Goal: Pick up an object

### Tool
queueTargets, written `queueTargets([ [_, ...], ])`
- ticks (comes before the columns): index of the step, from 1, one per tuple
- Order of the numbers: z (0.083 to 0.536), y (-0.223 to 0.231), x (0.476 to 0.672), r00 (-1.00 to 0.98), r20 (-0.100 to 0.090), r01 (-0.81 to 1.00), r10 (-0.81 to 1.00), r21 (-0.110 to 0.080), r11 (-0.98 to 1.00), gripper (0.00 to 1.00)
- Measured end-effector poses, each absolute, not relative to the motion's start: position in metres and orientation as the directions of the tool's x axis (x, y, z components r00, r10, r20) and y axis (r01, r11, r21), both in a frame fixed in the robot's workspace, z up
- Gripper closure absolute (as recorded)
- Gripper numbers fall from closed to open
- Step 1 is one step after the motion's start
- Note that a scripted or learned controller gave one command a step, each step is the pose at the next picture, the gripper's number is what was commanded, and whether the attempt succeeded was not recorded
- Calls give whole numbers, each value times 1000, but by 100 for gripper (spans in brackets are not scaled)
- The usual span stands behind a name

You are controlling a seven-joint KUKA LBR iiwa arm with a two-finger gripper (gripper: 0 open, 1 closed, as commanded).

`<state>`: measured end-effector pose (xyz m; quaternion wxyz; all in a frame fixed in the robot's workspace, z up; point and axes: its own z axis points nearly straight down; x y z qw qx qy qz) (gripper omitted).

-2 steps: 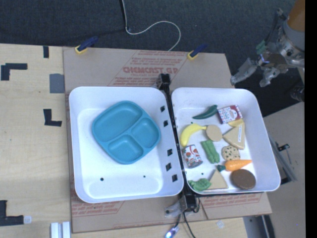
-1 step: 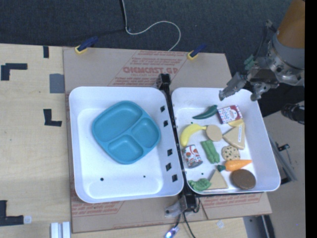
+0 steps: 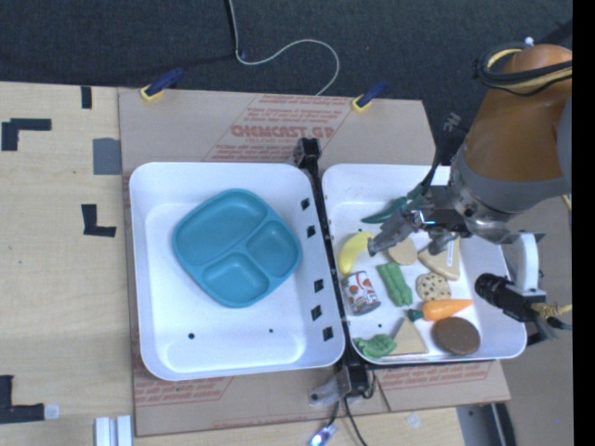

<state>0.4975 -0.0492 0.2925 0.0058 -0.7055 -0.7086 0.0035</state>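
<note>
Your gripper [image 3: 395, 233] sits low over the right bin [image 3: 372, 182], upper-middle part, arm coming in from the right. Fingers look spread, one dark prong angled up-left, one pale prong pointing left-down; nothing visible between them.

Nearest object: the banana [image 3: 353, 251], just left of the lower prong tip, close to the divider between the bins. A tan wedge [image 3: 403, 253] lies right under the gripper, partly covered. Whether the prong touches either, you can't tell.

Below those: green pod [image 3: 397, 284], upright-ish, beside a small can [image 3: 362, 293] with a red label. To the right, a pale slice [image 3: 442, 263] and a cookie [image 3: 431, 287]. Lower: carrot [image 3: 442, 309] lying across, brown disc [image 3: 456, 335] near the bottom right corner, green leafy piece [image 3: 376, 347] and a tan cracker [image 3: 408, 338] against the bottom rim.

Room: objects crowd the lower two-thirds of the right bin; the top strip by the far rim is bare white. Arm body overhangs the right rim.

Left bin [image 3: 158, 193] holds a blue tray [image 3: 236, 246], roughly centred, well apart from the gripper, open floor around it.
</note>
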Motion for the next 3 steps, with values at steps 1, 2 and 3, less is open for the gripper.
queueTargets([
  [1,179,-19,501,-3,2,1000,1000,-13,3,0],
  [2,191,-1,510,-3,1,1000,1000,-2,3,0],
  [3,201,-1,510,-2,1,1000,1000,-5,2,100],
])
